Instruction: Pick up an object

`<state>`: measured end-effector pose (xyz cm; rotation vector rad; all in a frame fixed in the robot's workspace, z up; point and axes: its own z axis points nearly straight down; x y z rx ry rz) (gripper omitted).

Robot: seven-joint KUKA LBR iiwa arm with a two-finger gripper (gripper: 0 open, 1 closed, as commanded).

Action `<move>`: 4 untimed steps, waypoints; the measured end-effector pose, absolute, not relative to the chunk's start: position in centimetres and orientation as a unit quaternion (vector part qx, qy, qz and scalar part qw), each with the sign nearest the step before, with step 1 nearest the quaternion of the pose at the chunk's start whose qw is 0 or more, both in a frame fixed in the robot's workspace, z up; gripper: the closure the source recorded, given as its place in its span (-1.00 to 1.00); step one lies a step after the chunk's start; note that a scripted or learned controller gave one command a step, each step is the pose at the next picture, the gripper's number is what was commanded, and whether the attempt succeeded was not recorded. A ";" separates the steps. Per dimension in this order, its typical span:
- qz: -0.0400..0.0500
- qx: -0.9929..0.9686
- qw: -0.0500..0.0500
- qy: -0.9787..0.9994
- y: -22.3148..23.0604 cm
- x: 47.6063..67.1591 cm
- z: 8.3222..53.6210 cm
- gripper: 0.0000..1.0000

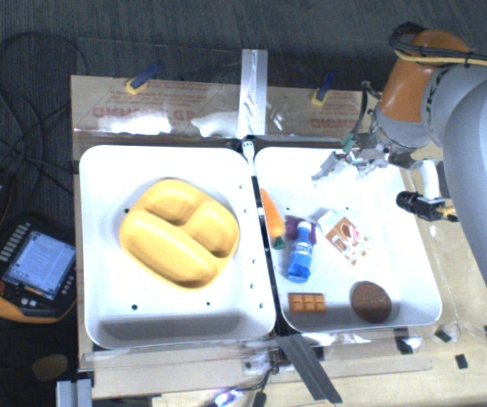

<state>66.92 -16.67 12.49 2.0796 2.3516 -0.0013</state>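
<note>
Nearest in the right bin (413, 253) lie a brown disc (370, 301) and chocolate bar (306, 303); farther, a blue bottle (300, 253); my gripper (338, 164) hangs beyond, seemingly spread open, holding nothing.

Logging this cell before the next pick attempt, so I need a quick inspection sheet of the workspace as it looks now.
Surface: two white bins, left bin and right bin, side by side.
Job's things: yellow foam lump in left bin; orange carrot, blue bottle, small carton, waffle block, brown disc in right bin.
Clutter: clamps on back board.
Grippers: gripper above right bin's far end, nothing held.
Cables: black loops on floor, left.
Surroundings: teach pendant on carpet.
</note>
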 end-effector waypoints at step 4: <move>0.003 0.656 0.005 0.754 -10.3 50.2 9.9 1.00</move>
